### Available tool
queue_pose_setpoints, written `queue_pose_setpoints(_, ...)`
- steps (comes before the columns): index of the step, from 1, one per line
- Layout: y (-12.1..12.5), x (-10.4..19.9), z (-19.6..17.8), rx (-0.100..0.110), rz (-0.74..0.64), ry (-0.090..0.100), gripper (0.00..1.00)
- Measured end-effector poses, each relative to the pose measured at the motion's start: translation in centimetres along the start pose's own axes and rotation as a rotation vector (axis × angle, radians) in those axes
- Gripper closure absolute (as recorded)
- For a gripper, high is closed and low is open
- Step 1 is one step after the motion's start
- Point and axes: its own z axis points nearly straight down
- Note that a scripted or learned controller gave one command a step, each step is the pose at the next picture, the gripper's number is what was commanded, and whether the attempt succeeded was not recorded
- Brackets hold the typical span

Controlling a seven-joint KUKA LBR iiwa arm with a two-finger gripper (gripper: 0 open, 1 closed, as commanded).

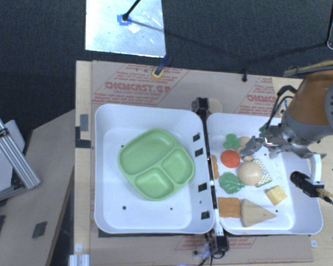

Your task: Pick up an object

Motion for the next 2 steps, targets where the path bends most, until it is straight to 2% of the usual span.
queue_pose_setpoints(1,-0.13,-0.21,6.19,0.0,0.001,0.0,0.0)
queue_pose_setpoints(2,0.26,-0.44,7.13,-0.011,0.003,-0.006,0.0)
